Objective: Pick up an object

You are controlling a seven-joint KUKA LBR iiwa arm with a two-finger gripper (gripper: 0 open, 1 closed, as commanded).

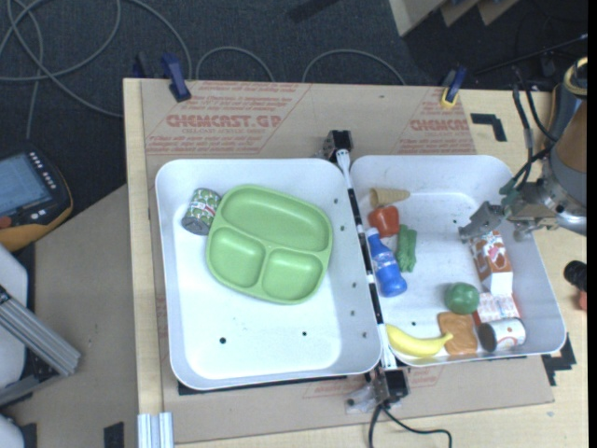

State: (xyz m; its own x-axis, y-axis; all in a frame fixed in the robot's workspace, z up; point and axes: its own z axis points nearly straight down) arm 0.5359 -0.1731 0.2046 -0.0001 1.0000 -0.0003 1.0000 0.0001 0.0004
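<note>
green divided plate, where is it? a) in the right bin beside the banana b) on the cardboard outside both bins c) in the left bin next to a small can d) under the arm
c: the green divided plate lies in the left bin, with a small can touching its upper left edge; the banana sits in the right bin.

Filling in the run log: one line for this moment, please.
gripper: above right bin, near snack packet | held: nothing seen | left bin: green plate, can
</note>
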